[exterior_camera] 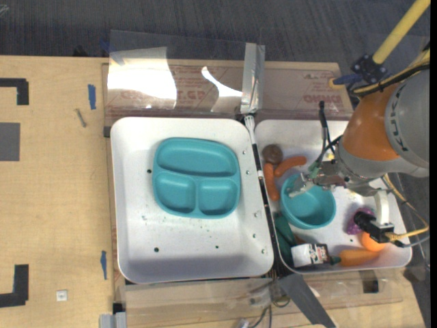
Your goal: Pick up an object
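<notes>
Gripper (pixel 305 183) dips onto the teal bowl's (pixel 311 208) rim, right of centre in the frame; its grip is hard to judge. Bowl sits unlifted in the bin (pixel 399 258).

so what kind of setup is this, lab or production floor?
Looks like a lab test bench for robot picking, most likely. Two white bins sit on plywood, a teal divided plate in one, toy food and a teal bowl in the other, the arm reaching in.
</notes>
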Controlling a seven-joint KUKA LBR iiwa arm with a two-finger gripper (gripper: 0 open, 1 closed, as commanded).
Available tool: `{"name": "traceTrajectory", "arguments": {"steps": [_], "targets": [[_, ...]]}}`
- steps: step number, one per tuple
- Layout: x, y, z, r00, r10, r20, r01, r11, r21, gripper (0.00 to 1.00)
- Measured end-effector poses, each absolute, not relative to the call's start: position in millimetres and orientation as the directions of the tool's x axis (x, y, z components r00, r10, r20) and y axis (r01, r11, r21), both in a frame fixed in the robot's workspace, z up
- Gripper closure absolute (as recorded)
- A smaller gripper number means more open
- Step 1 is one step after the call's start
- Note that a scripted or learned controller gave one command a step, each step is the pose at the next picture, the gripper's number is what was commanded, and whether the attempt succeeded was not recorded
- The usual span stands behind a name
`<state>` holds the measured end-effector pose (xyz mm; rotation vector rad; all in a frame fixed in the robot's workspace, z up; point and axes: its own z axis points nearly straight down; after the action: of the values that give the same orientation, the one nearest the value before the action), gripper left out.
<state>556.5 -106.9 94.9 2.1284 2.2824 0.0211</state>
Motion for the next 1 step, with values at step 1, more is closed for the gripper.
{"name": "traceTrajectory", "arguments": {"steps": [1], "targets": [[586.8, -99.7, 89.6, 0.264, 0.965, 0.0, 0.965, -0.264, 0.011, 0.0]]}}
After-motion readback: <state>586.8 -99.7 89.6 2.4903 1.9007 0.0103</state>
